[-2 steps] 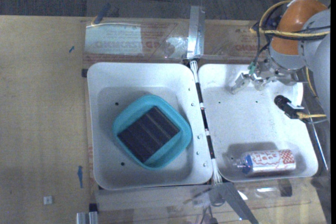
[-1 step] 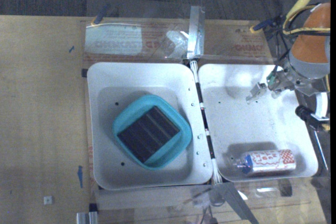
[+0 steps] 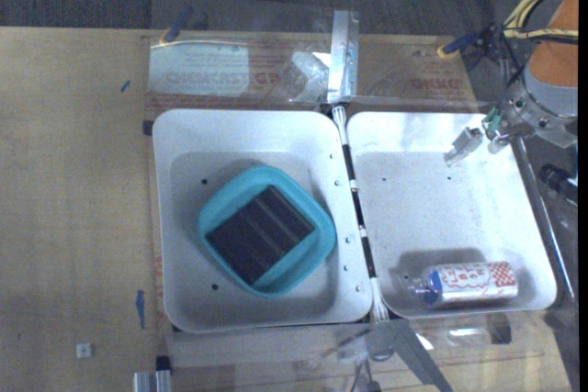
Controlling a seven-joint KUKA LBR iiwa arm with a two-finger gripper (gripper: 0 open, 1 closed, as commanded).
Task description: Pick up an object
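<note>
A tube (image 3: 469, 281) with a red-and-white checked label and a blue cap lies on its side near the front edge of the right bin (image 3: 432, 197). A turquoise square dish (image 3: 267, 229) with a dark ribbed insert sits turned at an angle in the left bin (image 3: 184, 151). My gripper (image 3: 473, 139) hangs over the right bin's far right corner, well back from the tube and touching nothing. The orange band of the arm (image 3: 557, 61) shows at the right edge above it.
A metal divider strip (image 3: 354, 197) runs between the two bins. Clear plastic sheeting and a crumpled wrapper (image 3: 308, 73) lie behind the bins. Cables (image 3: 514, 23) trail near the arm at the upper right. Wooden bench surface (image 3: 73, 197) stretches to the left.
</note>
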